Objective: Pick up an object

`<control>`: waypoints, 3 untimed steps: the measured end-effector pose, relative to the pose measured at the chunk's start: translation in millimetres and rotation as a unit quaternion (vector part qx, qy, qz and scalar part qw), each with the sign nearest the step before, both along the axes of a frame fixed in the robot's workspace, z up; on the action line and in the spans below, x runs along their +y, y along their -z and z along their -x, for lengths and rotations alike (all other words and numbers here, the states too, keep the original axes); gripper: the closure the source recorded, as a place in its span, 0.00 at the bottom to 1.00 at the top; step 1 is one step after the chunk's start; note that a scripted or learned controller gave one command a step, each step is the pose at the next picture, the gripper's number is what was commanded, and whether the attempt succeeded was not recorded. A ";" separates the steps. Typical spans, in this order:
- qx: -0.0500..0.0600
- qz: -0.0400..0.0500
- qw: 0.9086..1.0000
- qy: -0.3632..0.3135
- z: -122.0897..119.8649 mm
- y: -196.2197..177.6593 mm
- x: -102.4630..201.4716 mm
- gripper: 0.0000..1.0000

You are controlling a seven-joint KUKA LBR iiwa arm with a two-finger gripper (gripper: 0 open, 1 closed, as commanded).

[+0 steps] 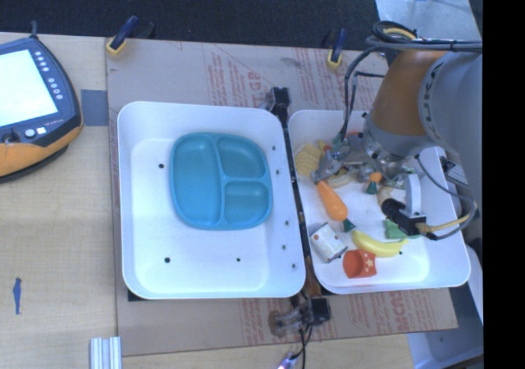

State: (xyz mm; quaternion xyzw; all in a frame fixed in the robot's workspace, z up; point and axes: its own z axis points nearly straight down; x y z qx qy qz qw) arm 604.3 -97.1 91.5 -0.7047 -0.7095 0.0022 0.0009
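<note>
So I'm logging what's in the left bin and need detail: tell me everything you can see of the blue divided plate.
The light blue divided plate looks like smooth moulded plastic, a rounded rectangle with raised ridges splitting it into three compartments: one large on the left, two smaller on the right. All three hold nothing. It lies flat and right way up, turned slightly askew, on the floor of the shallow white left bin, nearer the far wall. Only the bin floor touches it.

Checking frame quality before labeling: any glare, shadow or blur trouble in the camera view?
Camera view: even lighting, soft overall; the white bins read bright, near washed out; the arm shades the right bin's upper part; small toys near the gripper blur together; the blue divided plate is clear.
</note>
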 end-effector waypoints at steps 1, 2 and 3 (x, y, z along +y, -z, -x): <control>0.001 0.001 1.000 0.000 0.3 -10.2 -1.5 1.00; -0.001 -0.001 1.000 0.000 27.1 -100.9 54.6 1.00; -0.001 -0.001 1.000 0.001 35.4 -146.7 96.3 1.00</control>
